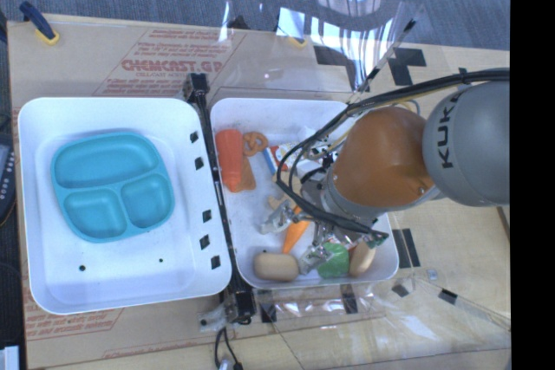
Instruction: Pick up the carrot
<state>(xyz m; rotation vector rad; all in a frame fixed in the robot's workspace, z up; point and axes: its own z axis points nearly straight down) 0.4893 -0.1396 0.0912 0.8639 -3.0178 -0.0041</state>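
Note:
The carrot [295,235] is a small orange cone lying in the right bin [260,113], near its front middle. My gripper [309,240] hangs low in that bin directly by the carrot, under the arm's orange band [381,160]. The wrist hides most of the gripper, and part of the carrot is covered by its metal parts. I cannot tell whether the carrot is held.
The right bin also holds a red-orange sausage [229,159], a pretzel [255,141], a tan bread roll [276,266] and a green item [334,263] by the front wall. The left bin [35,186] holds a blue divided plate [111,185]. Black cables [381,95] loop over the arm.

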